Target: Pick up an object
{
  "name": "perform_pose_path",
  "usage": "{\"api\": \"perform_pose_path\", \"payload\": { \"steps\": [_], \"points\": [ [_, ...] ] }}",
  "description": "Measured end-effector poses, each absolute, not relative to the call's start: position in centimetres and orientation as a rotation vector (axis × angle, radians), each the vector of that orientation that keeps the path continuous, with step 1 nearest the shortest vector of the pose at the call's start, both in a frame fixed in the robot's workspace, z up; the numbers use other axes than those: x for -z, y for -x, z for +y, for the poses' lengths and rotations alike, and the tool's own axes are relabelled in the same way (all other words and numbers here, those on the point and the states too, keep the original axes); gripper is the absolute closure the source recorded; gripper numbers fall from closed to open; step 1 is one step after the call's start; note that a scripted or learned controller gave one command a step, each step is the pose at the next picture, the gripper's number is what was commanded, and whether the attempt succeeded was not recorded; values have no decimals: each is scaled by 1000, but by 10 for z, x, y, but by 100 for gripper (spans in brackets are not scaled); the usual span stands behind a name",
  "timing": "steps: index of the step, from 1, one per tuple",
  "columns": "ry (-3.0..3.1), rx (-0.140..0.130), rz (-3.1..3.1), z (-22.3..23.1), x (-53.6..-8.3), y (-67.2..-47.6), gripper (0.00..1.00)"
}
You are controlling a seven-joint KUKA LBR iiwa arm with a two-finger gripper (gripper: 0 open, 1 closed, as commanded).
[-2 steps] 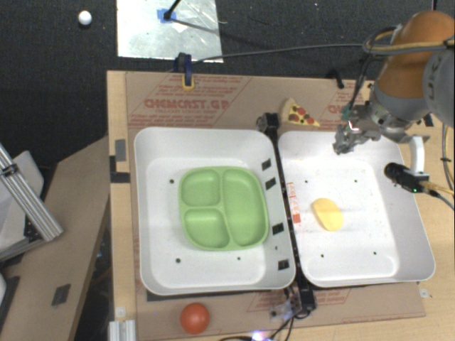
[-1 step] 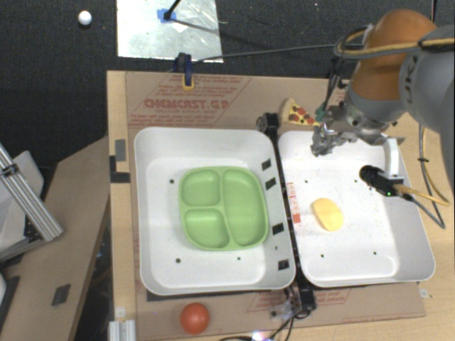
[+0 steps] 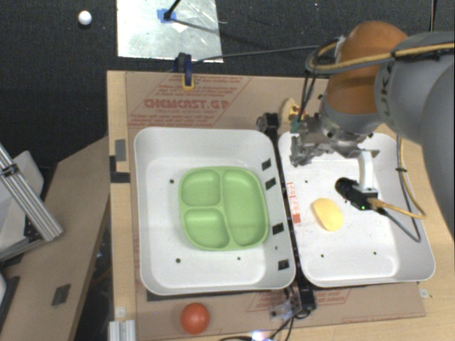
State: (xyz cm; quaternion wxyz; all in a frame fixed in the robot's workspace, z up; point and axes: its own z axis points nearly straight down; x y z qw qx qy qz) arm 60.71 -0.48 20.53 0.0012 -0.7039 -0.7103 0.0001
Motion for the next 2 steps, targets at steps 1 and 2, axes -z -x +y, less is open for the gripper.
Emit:
{"api": "perform_pose_path", "payload": {
  "steps": [1, 2],
  "points": [
    [2211, 1, -2230, 39, -208, -596, 100],
    [2209, 1, -2231, 97, -215, -573, 100]
  ]
}}
